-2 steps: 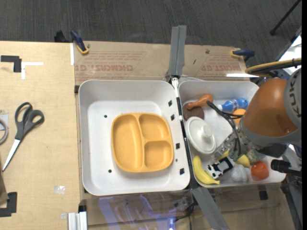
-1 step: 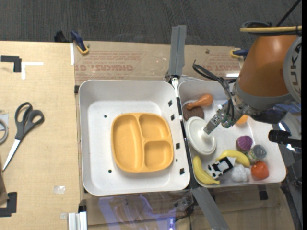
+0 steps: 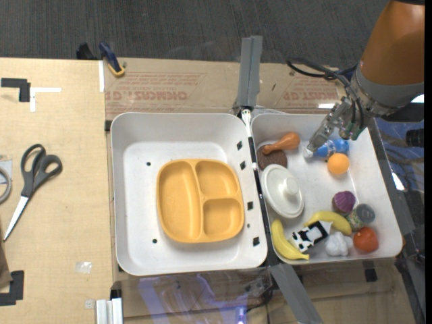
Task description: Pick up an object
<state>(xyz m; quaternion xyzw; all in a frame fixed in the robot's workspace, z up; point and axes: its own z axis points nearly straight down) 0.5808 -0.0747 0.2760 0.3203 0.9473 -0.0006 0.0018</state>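
My gripper [image 3: 332,140] hangs over the back of the right bin [image 3: 385,181], its two grey fingers spread open. A small blue object [image 3: 341,146] lies just under and between them, and I cannot tell whether they touch it. An orange ball [image 3: 338,164] sits right in front of the blue object. Left of the gripper lie a toy drumstick [image 3: 282,142] and a brown piece [image 3: 273,158]. Nothing is lifted.
The right bin also holds a white lidded bowl [image 3: 283,189], two bananas [image 3: 286,243], a black-and-white toy [image 3: 310,235], a purple cabbage [image 3: 344,201] and a red tomato [image 3: 365,239]. A yellow divided plate [image 3: 200,200] lies in the left bin [image 3: 128,181]. Scissors [image 3: 30,174] lie on the bench.
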